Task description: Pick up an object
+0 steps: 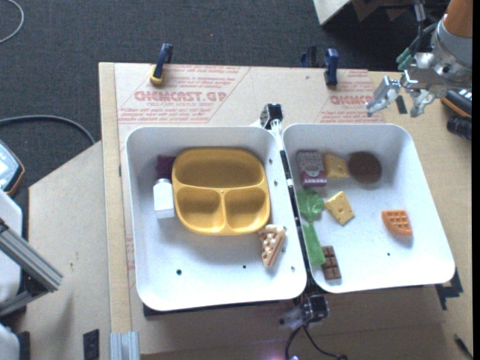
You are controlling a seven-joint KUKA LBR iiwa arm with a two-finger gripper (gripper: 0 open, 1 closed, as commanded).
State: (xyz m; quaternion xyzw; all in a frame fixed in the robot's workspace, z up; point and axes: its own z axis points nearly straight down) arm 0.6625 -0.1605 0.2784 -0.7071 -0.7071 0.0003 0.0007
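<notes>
Left bin (142, 201) holds a yellow divided plastic tray (220, 190), long axis across the frame. Right bin (427, 201) has an orange toy waffle (397, 222) lying flat. Upper right, my gripper (400, 96) hovers spread apart, grasping nothing.

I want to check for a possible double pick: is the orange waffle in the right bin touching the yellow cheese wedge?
Apart. The camera view shows bare white bin floor between the orange waffle and the yellow cheese wedge.
</notes>
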